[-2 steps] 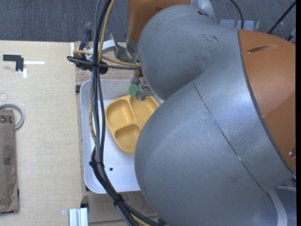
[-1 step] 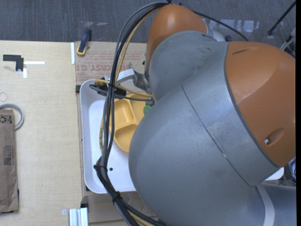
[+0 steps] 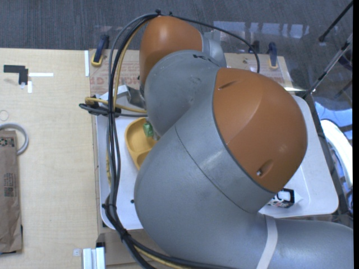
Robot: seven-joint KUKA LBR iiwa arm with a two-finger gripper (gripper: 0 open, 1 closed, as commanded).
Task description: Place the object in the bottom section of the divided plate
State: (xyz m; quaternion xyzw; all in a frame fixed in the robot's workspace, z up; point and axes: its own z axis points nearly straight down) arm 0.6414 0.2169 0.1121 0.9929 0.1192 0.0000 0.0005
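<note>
The grey and orange arm (image 3: pixel 224 150) covers most of the white bin (image 3: pixel 115 206). At the bin's left part a yellow divided plate (image 3: pixel 137 142) peeks out from under the arm. A small green object (image 3: pixel 148 129) lies on the plate right at the arm's edge. The rest of the plate is hidden behind the arm.
A bundle of black and yellow cables (image 3: pixel 112 116) loops over the bin's left side. A wooden bench top (image 3: pixel 50 150) lies to the left, with a brown paper bag (image 3: pixel 8 189) at its left edge. A white label (image 3: pixel 280 198) lies at the bin's lower right.
</note>
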